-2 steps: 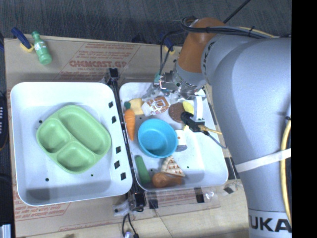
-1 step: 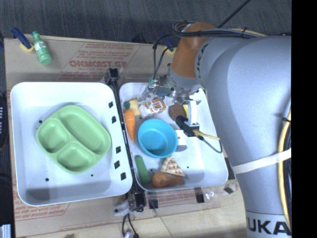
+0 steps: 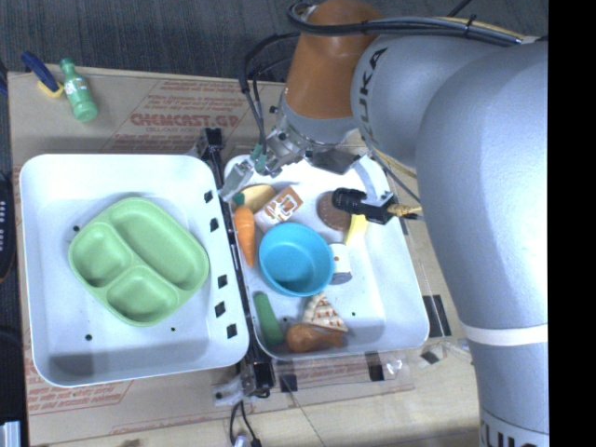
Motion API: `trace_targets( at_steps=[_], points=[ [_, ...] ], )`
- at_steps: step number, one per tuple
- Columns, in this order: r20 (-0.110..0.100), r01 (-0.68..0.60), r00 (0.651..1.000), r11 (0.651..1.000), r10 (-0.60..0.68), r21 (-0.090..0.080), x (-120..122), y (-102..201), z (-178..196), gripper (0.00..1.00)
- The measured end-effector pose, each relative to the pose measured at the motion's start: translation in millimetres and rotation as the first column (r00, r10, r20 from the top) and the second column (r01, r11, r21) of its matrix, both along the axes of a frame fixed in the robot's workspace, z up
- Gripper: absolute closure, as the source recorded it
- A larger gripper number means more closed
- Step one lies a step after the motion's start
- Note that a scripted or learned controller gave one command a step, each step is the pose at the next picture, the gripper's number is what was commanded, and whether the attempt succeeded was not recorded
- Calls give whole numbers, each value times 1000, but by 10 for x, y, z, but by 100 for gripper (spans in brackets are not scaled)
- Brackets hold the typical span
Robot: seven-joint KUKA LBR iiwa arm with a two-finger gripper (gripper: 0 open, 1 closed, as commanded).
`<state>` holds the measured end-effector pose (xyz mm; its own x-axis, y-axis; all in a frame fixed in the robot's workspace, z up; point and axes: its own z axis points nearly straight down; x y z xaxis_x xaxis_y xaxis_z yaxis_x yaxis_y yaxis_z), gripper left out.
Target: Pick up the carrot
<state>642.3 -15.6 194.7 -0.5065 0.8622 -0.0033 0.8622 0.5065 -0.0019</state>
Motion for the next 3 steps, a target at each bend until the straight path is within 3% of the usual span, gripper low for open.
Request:
trace_targets(
  at_steps=[1, 2, 3],
  points=[
    [-8, -247, 969, 969, 247, 3, -347, 417, -31, 0],
    [-4, 231, 973, 973, -231, 0, -248, 532, -31, 0],
    [2, 300, 954, 954, -300, 3, -683, 389, 842, 0]
  ],
)
